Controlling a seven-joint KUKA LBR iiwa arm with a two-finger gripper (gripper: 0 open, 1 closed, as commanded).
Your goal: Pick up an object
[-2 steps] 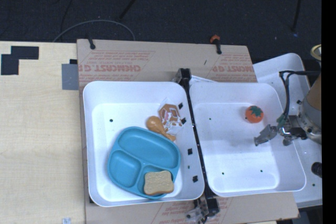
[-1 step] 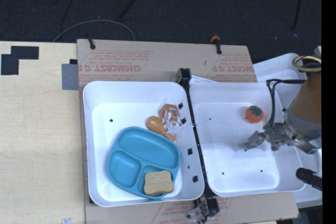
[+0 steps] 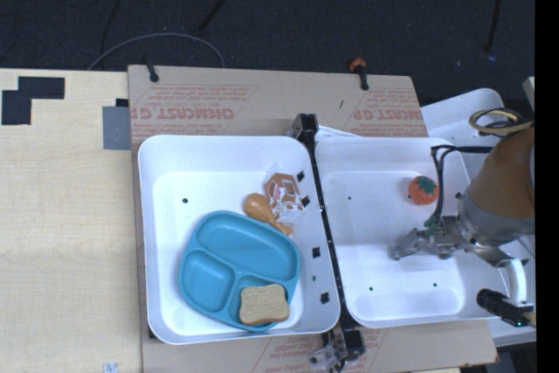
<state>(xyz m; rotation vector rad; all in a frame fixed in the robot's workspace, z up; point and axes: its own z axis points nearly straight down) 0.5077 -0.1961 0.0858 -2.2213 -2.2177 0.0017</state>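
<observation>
The gripper (image 3: 403,251) is hanging low inside the right bin (image 3: 384,310), its grey fingers pointing toward the bin's middle over bare white floor — whether they are spread or pressed together I cannot tell, and nothing is showing between them. A small orange-red toy tomato (image 3: 423,189) with a green top is lying in the same bin, near the far wall and apart from the gripper. The left bin (image 3: 162,188) is holding a blue divided plate (image 3: 231,262) with a slice of toast (image 3: 264,304) sitting in its near compartment — and just beyond the plate's far rim a toy drumstick (image 3: 261,209) is lying beside a clear wrapped packet (image 3: 284,190).
</observation>
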